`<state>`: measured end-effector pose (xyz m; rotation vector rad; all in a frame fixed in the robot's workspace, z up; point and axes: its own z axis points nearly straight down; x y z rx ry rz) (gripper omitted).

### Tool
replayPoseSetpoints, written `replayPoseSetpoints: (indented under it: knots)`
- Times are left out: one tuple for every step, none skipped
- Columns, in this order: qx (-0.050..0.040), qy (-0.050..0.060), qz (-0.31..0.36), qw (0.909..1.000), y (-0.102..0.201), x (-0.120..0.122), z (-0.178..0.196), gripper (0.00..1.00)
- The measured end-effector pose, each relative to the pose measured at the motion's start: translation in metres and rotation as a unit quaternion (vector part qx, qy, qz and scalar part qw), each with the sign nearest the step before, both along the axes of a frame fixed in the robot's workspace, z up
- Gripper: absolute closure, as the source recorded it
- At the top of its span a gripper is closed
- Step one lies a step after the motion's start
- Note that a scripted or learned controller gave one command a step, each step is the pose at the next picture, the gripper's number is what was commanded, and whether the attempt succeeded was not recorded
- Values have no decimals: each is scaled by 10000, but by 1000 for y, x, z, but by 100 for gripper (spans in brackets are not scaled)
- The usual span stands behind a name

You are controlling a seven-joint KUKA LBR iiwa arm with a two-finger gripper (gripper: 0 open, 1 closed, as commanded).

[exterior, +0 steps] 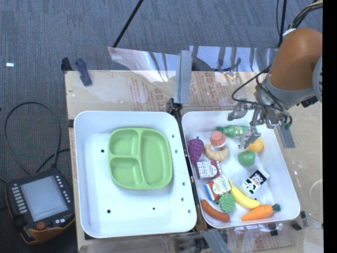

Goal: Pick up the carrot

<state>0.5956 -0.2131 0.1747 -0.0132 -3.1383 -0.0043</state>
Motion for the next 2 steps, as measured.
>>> replayPoseSetpoints:
  knots:
    - [-8,-42,358,9993,57,50,7,0]
    - [-9,-30,-396,9992,7,-9,-75,0]
